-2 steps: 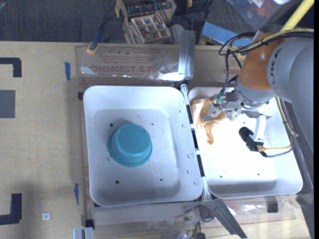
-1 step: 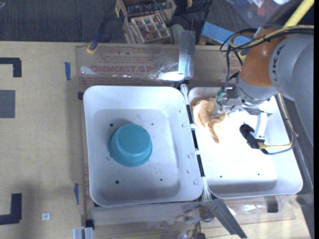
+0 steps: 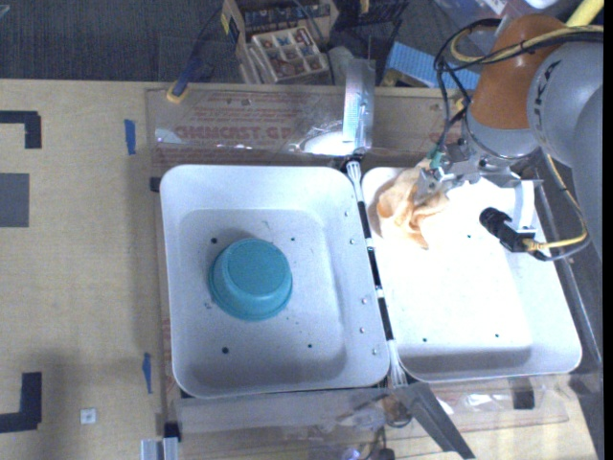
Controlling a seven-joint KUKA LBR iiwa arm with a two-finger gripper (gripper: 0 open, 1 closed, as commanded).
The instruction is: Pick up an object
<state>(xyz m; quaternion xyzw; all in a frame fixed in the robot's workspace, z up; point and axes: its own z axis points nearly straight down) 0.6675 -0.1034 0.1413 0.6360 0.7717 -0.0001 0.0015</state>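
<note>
A crumpled orange cloth (image 3: 404, 212) lies in the far left corner of the right bin (image 3: 479, 333), bunched against the wall that this bin shares with its neighbour, its pale folds partly washed out by the bright light on the bin floor. The gripper (image 3: 428, 182) sits at the cloth's upper right edge, touching or just over the fabric (which of the two I cannot tell), and whether its fingers are wide, narrow or closed on the cloth cannot be made out either. Behind the gripper the grey arm (image 3: 565, 94) with its orange band (image 3: 512, 60) reaches across the right bin's far right corner, and a black cable fitting (image 3: 503, 228) hangs over the bin floor to the right of the cloth. Left of the right bin and touching it stands the left bin (image 3: 192, 199), with a teal bowl (image 3: 251, 278) upside down near its middle. Both bins rest on the wooden surface (image 3: 77, 257).
</note>
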